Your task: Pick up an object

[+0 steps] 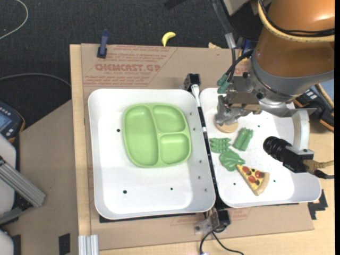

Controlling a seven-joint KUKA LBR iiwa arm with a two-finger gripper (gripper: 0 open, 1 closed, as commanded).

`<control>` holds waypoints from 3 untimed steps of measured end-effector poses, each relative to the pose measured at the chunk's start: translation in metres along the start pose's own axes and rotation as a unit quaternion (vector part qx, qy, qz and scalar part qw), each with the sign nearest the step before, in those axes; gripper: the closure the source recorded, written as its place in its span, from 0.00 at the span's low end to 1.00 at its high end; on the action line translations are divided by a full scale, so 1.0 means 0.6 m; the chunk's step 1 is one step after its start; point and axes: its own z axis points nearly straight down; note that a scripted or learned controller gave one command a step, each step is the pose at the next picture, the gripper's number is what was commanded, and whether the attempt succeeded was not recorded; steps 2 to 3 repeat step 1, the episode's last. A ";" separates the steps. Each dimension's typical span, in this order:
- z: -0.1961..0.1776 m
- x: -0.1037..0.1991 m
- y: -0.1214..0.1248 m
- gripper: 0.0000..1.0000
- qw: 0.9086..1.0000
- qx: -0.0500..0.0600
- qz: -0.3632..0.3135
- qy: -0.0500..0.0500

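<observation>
My gripper (228, 117) hangs low in the right bin (297, 193), near its back left corner, directly over a tan round object (227, 125). The fingers hide the top of that object, and whether they clasp it is unclear. In front of it lie a dark green bundle (243, 139), a flat green leafy piece (219, 143), another green leafy piece (231, 160) and a toy pizza slice (253, 177).
The left bin (106, 185) holds a light green divided plate (156, 135). A black ridge (204, 142) separates the two bins. Both bins rest on a cardboard sheet (127, 68). A yellow banana-like toy (168, 37) lies on the dark floor behind it.
</observation>
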 end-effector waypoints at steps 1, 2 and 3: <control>-0.013 -0.002 0.002 1.00 1.000 0.001 0.001 -0.001; -0.013 -0.002 0.002 1.00 1.000 0.001 0.001 -0.001; -0.013 -0.002 0.002 1.00 1.000 0.001 0.001 -0.001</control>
